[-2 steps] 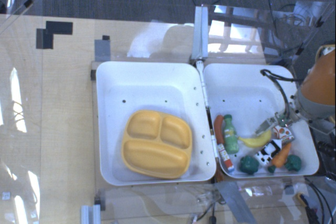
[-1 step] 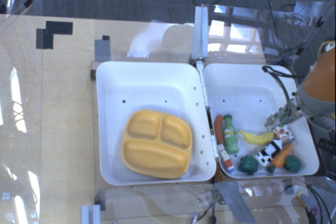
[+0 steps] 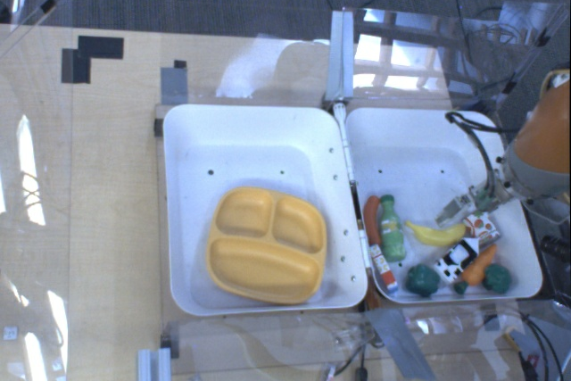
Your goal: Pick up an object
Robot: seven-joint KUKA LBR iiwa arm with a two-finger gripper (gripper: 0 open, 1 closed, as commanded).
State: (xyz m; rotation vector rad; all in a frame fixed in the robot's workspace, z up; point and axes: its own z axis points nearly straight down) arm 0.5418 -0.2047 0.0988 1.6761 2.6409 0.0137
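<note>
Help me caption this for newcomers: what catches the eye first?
The big yellow divided tray lying in the left bin. Then the cluster of toy food along the right bin's near edge: a banana, a green bottle and a carrot, with the tool just above them.

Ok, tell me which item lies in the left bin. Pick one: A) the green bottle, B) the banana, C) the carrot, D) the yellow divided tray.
D: the yellow divided tray lies alone in the left bin, while the banana, green bottle and carrot all lie in the right bin.
</note>
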